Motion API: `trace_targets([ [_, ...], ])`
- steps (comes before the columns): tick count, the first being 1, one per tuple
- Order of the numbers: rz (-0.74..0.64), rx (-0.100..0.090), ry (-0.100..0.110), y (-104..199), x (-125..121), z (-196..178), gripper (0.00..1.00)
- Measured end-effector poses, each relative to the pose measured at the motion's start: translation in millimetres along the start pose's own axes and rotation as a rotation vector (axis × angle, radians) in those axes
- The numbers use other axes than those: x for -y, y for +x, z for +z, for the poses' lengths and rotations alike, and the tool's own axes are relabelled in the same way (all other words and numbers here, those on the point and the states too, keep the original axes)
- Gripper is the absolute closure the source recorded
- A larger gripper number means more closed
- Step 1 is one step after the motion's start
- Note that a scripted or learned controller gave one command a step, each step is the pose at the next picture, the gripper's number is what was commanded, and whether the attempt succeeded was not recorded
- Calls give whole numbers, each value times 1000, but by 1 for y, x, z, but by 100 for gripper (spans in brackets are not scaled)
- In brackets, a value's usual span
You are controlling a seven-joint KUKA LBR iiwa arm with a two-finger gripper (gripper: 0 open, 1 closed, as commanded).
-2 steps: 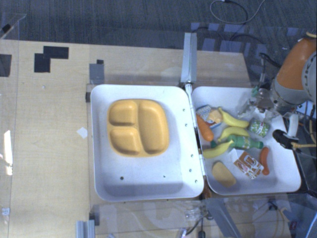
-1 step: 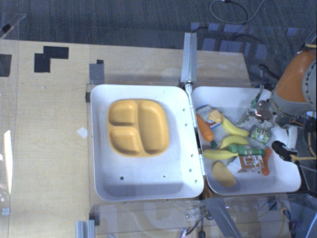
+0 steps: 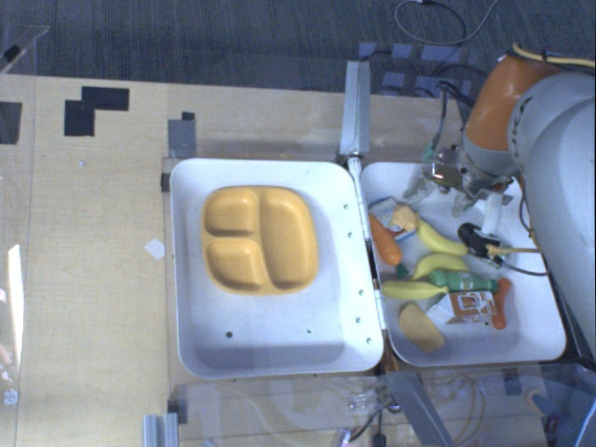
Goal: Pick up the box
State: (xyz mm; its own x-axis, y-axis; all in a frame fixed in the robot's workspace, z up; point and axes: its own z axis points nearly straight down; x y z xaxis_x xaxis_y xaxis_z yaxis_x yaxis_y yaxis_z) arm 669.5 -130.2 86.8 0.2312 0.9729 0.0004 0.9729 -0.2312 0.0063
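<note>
I see the gripper poised over the far side of the right bin, but I cannot tell how it is set. The box lies flat near that bin's front (between a banana and a red sausage-like piece). A yellow divided tray sits in the left bin.

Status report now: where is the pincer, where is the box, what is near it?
Pincer over right bin's far end. Box flat near front, not held. Green bottle, bananas, carrot-like piece crowd it.
</note>
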Motion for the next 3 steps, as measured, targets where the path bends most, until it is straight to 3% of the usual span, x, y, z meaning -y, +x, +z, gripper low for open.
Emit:
trace_targets([
  [1, 139, 0, 0, 12, 10, 0, 0],
  [2, 107, -3, 10, -33, -8, 1, 0],
  [3, 125, 0, -1, -70, 45, -1, 0],
])
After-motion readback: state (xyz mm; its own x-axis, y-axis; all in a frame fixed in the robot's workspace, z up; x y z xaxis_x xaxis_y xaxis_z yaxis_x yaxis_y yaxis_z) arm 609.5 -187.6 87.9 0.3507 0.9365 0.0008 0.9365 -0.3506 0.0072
